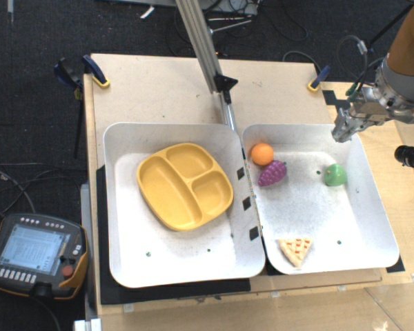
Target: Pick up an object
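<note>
The right bin [372, 205] holds an orange ball [261, 153], a purple bunch of grapes [272, 173] just below it, a green round toy [334, 175] further right, and a tan pizza-slice toy [295, 250] near the front. My gripper [342, 131] hangs over the bin's back right edge, above and slightly right of the green toy, apart from it. Nothing shows between its tips.
The left bin [117, 185] bears a yellow three-compartment plate [185, 185]. A slanted metal pole [203, 40] rises from the divider between the bins. Clamps sit at the bench's back corners. A teach pendant [34, 254] lies off the bench at lower left.
</note>
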`<state>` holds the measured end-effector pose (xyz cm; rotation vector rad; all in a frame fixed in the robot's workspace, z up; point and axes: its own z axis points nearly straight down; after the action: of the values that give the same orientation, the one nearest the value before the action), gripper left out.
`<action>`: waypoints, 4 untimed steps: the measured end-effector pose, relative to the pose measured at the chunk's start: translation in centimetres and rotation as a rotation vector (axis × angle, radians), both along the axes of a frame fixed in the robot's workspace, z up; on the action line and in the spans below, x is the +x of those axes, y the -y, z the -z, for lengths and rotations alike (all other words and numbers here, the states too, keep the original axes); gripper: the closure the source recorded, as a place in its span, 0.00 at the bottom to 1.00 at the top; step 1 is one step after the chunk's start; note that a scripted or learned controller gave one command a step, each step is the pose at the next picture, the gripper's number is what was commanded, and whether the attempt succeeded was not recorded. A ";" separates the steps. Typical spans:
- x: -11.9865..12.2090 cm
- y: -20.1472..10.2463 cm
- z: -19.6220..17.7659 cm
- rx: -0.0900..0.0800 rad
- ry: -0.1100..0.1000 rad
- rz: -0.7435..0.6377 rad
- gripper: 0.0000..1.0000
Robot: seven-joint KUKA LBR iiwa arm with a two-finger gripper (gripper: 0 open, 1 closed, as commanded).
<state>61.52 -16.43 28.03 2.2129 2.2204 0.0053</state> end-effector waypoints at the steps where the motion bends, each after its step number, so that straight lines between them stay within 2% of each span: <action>1: -1.5 -5.0 -0.2 0.003 -0.007 -0.003 1.00; 2: -2.2 -10.8 0.6 0.004 -0.009 -0.005 1.00; 4: -7.4 -20.4 3.0 0.004 -0.011 -0.004 1.00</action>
<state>54.13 3.97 24.99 2.2152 2.2326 -0.0022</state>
